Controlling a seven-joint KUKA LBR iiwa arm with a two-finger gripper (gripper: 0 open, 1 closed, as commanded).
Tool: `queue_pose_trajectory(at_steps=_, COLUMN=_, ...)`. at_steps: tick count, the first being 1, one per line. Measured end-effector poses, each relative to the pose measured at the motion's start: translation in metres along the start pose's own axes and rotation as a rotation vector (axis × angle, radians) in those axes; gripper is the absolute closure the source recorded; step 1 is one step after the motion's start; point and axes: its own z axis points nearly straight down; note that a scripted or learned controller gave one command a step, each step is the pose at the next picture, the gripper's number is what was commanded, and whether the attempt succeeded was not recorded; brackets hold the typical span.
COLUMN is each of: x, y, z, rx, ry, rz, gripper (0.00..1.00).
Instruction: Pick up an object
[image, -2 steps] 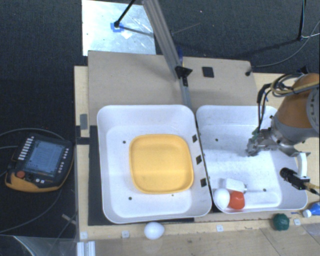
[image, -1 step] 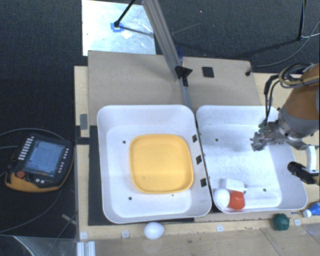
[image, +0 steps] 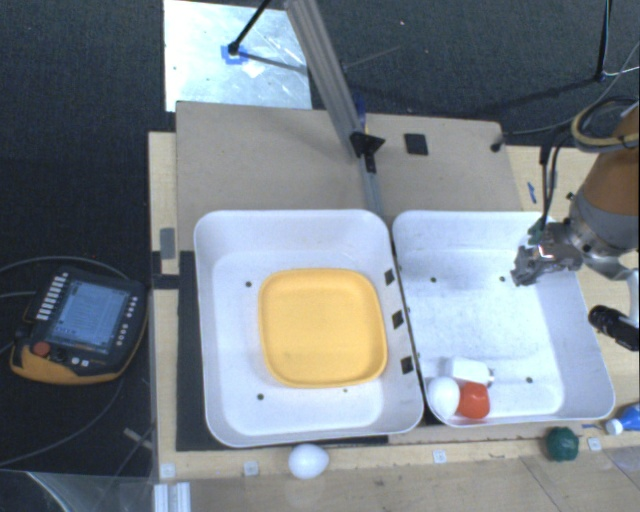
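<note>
1 fixed cam above bench, angled down (slant), both bins in frame, arm at right.

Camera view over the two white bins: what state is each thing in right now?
Square yellow plastic plate: lying flat in the left white bin.
Small red-orange ball: resting in the right white bin's near corner, touching a white egg-shaped object.
Pincer: above the right bin, nothing visibly held.
</note>
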Motion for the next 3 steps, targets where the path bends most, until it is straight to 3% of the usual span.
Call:
queue_pose_trajectory(at_steps=1, x=0.0, y=0.001, z=-0.02, rx=0.003, ry=0.0, rz=0.001, gripper=1.0)
queue_pose_trajectory(at_steps=3, x=0.109, y=0.006, z=-0.01, rx=0.005, ry=0.002, rz=-0.003, gripper=1.0)
